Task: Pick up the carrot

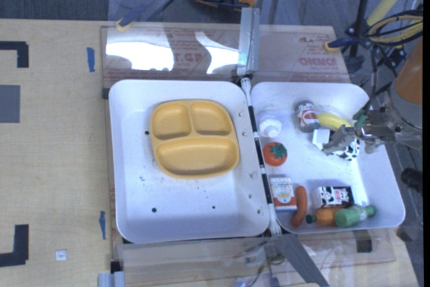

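**Gripper over right bin's far side, carrot at the near edge**

Two white bins side by side on the bench. Left bin (127,165) holds a yellow divided plate (194,138), three compartments, sitting a little toward 12 o'clock of the bin's middle.

Right bin (383,178) carries the clutter. At its 6 o'clock edge lies the carrot (324,216), orange, on its side, touching a green bottle (354,214) at its 3 o'clock end. A red sausage (299,203) stands just beside the carrot at 9 o'clock, next to a small carton (282,191). A black-and-white cow-print box (334,195) sits just at 12 o'clock of the carrot.

Toward the bin's 9 o'clock side: a tomato (275,153), and a white cup (270,127) above it. Near 12 o'clock: a small can (308,115) with a banana (333,121) beside it.

The gripper (344,142) reaches in from 3 o'clock and hangs near the banana, over the bin's 2 o'clock area, well apart from the carrot. A cow-print item (349,152) lies right under it. Whether the jaws are wide or narrow, I cannot tell; the metalwork blurs together there.
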Robot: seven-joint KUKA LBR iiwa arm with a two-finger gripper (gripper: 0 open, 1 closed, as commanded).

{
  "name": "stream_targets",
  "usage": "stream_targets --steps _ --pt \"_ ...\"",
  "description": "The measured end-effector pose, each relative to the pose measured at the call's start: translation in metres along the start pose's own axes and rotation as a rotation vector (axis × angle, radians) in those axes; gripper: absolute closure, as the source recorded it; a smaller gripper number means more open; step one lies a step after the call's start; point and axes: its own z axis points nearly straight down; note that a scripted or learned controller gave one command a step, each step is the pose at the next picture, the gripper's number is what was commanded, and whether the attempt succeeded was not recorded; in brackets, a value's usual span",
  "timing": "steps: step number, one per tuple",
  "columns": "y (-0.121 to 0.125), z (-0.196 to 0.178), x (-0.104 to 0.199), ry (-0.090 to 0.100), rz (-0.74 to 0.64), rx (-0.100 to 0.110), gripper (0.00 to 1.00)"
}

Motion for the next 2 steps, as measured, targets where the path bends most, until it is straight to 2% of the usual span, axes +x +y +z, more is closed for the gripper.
stream_targets --steps 1,2 --pt "-0.025 0.145 -0.006 -0.006 -0.064 -0.011 0.00" --pt "-0.024 0.134 -0.006 -0.008 -0.063 -0.016 1.00"
